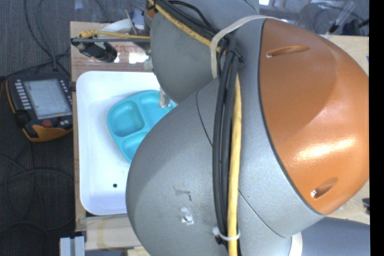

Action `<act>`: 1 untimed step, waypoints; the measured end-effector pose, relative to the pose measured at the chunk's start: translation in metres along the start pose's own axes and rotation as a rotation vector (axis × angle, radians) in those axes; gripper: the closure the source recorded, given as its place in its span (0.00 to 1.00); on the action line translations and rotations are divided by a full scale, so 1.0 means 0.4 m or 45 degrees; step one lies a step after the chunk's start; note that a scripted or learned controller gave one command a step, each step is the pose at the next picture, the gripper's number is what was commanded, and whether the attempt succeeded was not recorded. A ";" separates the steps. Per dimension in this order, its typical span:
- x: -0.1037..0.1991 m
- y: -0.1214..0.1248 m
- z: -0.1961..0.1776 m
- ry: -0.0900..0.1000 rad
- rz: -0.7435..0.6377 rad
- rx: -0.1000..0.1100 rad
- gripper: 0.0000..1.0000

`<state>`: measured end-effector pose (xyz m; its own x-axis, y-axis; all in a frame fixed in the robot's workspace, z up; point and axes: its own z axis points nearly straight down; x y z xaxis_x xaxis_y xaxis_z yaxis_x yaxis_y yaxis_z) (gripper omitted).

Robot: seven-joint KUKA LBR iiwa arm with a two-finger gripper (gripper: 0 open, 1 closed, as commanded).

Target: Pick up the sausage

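- Arm (252, 129) bulks across the view from 12 through 3 to 6 o'clock, grey with orange shells, cables down its side.
- White bin (96, 153) at 9 o'clock, a blue divided tray (132, 120) in it, partly under the arm.
- Pendant (42, 106) on the floor, far 9 o'clock.
- Hand: hidden, state cannot be told.
- Sausage: hidden, place cannot be told.

Arm (240, 129) sits over the bench's right and centre, covering most of it. A bin (96, 189) lies at the bench's left edge, a divided tray (133, 123) in it toward the far side. A handheld pendant (42, 106) lies on the floor (36, 21), left of the bench.
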<state>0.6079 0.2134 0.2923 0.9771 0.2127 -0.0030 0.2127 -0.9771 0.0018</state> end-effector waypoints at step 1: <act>0.113 0.070 -0.080 0.000 -0.035 0.001 0.00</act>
<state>0.6580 0.1956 0.3242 0.9710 0.2392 -0.0033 0.2393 -0.9710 0.0010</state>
